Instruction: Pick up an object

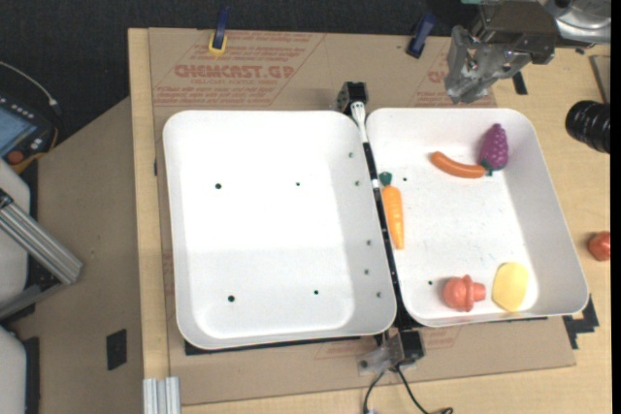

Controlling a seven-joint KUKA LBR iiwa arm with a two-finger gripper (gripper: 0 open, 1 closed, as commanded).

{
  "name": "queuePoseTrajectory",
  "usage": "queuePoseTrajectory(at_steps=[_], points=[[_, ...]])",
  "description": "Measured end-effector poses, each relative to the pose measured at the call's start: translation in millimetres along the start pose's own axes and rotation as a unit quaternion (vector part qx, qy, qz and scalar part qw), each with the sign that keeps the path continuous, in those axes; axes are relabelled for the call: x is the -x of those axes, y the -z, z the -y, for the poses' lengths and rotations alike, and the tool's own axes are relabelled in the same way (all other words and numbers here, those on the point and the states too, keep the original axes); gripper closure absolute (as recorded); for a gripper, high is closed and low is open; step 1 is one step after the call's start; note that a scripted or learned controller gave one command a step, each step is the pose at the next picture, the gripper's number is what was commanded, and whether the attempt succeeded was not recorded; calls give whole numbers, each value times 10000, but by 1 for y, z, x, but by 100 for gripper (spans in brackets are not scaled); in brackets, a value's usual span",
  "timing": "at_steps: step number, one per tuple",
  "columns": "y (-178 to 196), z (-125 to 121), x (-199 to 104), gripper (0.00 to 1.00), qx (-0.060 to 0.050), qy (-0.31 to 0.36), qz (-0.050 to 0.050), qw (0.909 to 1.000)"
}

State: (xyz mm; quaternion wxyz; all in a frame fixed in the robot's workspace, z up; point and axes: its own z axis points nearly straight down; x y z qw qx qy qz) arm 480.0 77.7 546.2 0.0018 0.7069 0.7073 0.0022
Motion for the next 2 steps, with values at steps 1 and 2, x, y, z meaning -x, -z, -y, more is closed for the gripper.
queuePoseTrajectory(at_steps=[1, 2], points=[[-238, -5, -22, 100, -117, -5, 20, 9999], [-218, -8, -22, 100, -19, -17, -3, 10000]])
